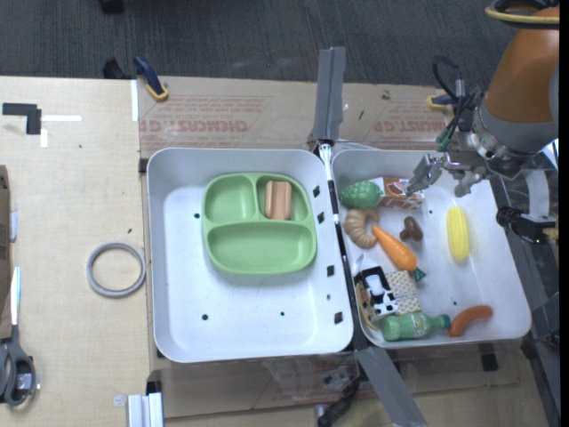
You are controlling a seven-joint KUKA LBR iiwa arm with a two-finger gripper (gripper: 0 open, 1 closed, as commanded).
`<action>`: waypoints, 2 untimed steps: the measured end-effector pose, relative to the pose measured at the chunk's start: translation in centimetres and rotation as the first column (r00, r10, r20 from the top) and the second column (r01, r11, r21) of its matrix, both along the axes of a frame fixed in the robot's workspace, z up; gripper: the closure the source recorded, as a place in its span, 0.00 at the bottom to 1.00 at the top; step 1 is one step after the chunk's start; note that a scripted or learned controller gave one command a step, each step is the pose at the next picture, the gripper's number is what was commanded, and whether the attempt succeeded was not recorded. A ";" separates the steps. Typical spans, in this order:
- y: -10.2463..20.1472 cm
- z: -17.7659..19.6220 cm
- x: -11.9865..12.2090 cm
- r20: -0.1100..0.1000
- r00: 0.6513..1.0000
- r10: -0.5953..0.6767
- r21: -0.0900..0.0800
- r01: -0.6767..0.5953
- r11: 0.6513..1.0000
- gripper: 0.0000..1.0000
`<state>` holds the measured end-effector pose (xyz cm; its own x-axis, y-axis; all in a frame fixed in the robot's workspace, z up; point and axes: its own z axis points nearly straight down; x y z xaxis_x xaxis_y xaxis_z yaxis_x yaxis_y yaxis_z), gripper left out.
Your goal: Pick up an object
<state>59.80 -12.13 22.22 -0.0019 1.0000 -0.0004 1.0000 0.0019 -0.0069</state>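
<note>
My gripper (pixel 444 178) hangs over the back of the right bin (pixel 516 274), open, with nothing between its fingers. Just left of it lies a red and white packet (pixel 396 189). Below it a yellow corn cob (pixel 457 232) rests on the bin floor. Further left are a green leafy toy (pixel 361 194), a tan croissant (pixel 360 228), an orange carrot (pixel 394 247) and a small brown piece (pixel 411 229). Along the front lie a cow-patterned box (pixel 380 295), a green bottle (pixel 409 326) and an orange sausage (pixel 469 318).
The left bin (pixel 178 310) holds a green divided plate (pixel 259 225) with a tan bun (pixel 278 199) in its back right compartment. A grey ring (pixel 116 268) and scissors (pixel 16 367) lie on the bench at the left. An upright grey post (pixel 329 96) stands behind the bins.
</note>
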 end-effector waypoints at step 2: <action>2.4 -11.8 -0.9 -0.003 0.998 0.067 0.002 -0.067 0.998 1.00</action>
<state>58.86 -9.69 10.39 -0.0687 0.9976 0.0018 0.9976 0.0687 -0.0102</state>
